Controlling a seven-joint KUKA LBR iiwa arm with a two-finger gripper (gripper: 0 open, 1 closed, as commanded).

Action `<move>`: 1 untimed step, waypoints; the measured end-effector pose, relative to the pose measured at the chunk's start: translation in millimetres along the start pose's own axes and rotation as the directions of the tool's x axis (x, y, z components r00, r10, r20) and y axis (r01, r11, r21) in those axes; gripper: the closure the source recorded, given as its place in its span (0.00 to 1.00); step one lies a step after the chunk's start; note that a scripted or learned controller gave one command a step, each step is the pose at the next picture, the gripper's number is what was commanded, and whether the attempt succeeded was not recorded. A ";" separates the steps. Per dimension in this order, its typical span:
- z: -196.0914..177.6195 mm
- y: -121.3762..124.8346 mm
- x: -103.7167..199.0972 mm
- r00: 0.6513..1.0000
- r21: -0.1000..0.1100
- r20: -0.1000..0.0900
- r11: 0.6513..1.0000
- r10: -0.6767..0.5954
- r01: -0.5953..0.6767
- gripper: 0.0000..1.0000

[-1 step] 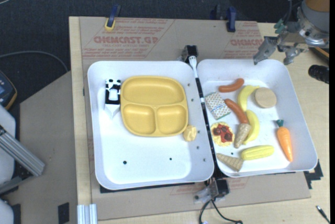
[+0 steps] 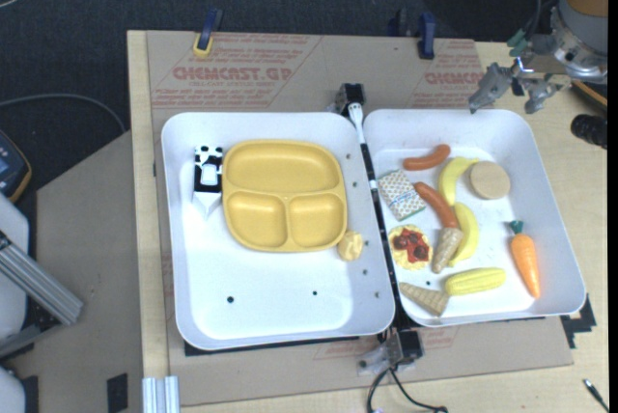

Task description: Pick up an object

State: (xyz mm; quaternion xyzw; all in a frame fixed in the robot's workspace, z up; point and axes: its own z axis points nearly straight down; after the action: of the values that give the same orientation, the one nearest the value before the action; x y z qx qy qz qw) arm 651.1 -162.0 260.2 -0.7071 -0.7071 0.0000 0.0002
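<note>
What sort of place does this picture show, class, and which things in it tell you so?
Most likely a robotics lab test bench, not a kitchen. Two white bins sit on a board held by clamps, a robot gripper hangs over the far right corner, and the food, such as the carrot, looks like plastic toys.

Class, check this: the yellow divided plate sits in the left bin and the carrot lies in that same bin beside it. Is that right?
Not quite. The yellow divided plate does sit in the left bin, but the camera view shows the carrot lying in the right bin, near its right wall.
</note>
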 end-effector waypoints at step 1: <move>43.0 -1.9 4.1 1.000 0.005 -0.001 1.000 -0.001 0.001 0.00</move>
State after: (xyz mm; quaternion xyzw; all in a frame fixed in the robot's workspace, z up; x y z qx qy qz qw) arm 649.2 -157.9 217.3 -0.7069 -0.7073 0.0014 0.0020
